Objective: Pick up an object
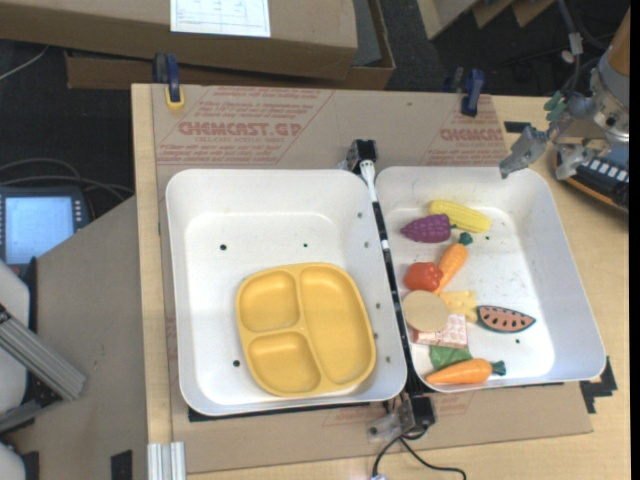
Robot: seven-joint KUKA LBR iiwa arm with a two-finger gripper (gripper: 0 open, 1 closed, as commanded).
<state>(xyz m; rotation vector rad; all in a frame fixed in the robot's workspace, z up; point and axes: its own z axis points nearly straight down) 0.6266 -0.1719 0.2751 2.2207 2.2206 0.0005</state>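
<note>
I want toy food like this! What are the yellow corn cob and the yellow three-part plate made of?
Yellow corn cob: probably moulded plastic, judging by its even colour and toy-like shape. Yellow three-part plate: likely smooth plastic too, one solid colour with rounded moulded dividers.

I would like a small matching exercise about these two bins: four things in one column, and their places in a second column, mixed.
Things:
1. yellow divided plate
2. corn cob
3. watermelon slice
4. purple grapes

Places:
A. right bin, far end
B. left bin
C. right bin, near its right wall
D. just left of the corn cob

Pairs: 1-B, 2-A, 3-C, 4-D
</note>
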